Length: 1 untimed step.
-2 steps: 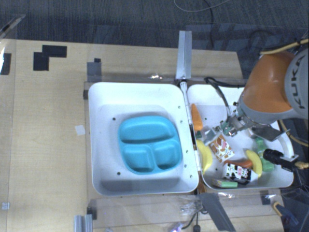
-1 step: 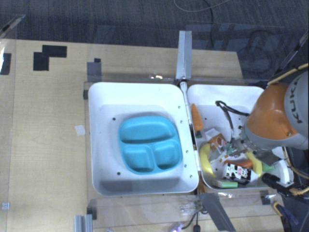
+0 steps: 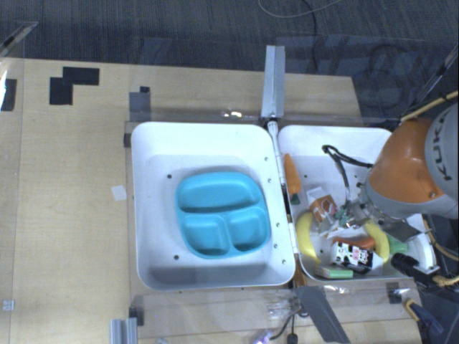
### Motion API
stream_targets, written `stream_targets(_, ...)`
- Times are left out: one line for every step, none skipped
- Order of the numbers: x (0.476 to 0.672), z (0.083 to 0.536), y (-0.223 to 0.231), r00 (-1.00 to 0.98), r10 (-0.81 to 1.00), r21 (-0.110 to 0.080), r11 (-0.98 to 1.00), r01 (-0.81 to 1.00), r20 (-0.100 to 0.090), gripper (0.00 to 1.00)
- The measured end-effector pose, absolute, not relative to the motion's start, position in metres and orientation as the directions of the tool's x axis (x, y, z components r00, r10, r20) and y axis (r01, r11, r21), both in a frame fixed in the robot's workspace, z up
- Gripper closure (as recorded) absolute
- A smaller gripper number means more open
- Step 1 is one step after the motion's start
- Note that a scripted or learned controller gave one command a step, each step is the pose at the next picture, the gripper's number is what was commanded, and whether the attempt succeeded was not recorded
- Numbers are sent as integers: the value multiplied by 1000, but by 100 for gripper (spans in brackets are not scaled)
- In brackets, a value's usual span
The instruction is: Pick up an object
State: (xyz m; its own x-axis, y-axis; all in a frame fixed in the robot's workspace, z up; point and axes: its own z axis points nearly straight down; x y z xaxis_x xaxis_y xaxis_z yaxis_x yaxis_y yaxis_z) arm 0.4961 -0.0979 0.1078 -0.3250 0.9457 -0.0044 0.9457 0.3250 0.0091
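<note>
My gripper (image 3: 347, 218) is down low in the right bin (image 3: 308, 145), over a heap of small objects. Just left of it lie an orange-brown snack packet (image 3: 323, 207) and a yellow banana (image 3: 306, 236). A second yellow banana (image 3: 378, 239) lies just right of the gripper. In front of it sit a black, white and red box (image 3: 352, 255) and a green marker (image 3: 336, 271). An orange carrot-like piece (image 3: 290, 175) lies along the bin's left wall. The grey wrist and the orange band (image 3: 407, 165) hide the bin's right part.
The left bin (image 3: 154, 192) holds a blue divided tray (image 3: 219, 213). A grey metal post (image 3: 273, 81) stands behind the wall between the two bins. A black cable (image 3: 343, 160) loops from the wrist over the right bin.
</note>
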Motion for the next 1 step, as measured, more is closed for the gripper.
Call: stream_targets(552,226,-45,-105,994,5,105,994,-1,100)
